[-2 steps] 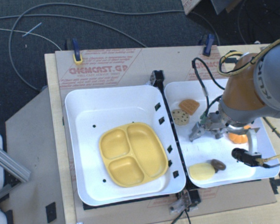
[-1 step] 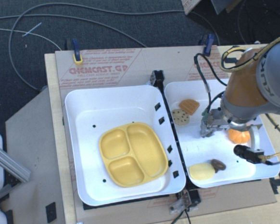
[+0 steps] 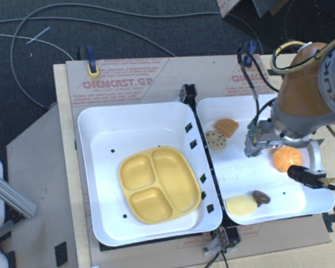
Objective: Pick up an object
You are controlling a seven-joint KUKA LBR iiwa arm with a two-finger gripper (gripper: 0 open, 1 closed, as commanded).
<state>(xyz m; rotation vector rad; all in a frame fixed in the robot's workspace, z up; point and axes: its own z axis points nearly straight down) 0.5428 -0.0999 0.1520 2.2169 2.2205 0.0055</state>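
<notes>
The right white bin (image 3: 277,208) holds several small items. A round speckled cookie (image 3: 216,139) lies at its far left, touching a tan-orange pastry (image 3: 227,126). An orange ball (image 3: 286,159) rests in the middle right, partly under the arm's wrist. A pale yellow oval piece (image 3: 241,205) sits by the front wall with a small brown lump (image 3: 261,197) against its right end. My gripper (image 3: 252,145) hangs low over the bin floor between the cookie and the orange ball, touching neither as far as I can see.
The left white bin (image 3: 95,165) carries a yellow three-compartment plate (image 3: 159,184). A black divider (image 3: 203,156) with clips runs between the bins. The grey arm with its orange band (image 3: 305,88) covers the right bin's far right corner. Cables (image 3: 255,71) trail behind.
</notes>
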